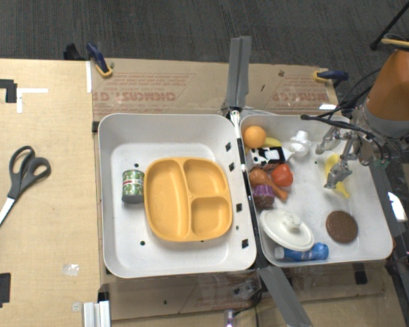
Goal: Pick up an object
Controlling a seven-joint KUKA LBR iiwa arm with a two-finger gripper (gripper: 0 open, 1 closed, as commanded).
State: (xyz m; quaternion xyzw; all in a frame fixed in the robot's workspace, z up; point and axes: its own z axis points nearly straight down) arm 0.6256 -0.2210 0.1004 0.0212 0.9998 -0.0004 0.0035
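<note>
The fingers [339,174] hang slightly parted and hold nothing, their tips touching a small yellow plastic piece [338,184] just below them, which could skid sideways if they close off-centre.

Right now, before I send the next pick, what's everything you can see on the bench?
divided plate: one, yellow-orange, left bin
small can: one, green label, left bin, beside the plate
orange ball: one, right bin, far left corner
toy food pile: red, brown, purple, right bin's left side
white lid: one, right bin, near side
blue marker: one, right bin's near edge
brown disc: one, right bin
yellow piece: one, under the hand
scissors: one, black handles, bench left
hand: one, grey, over right bin
</note>
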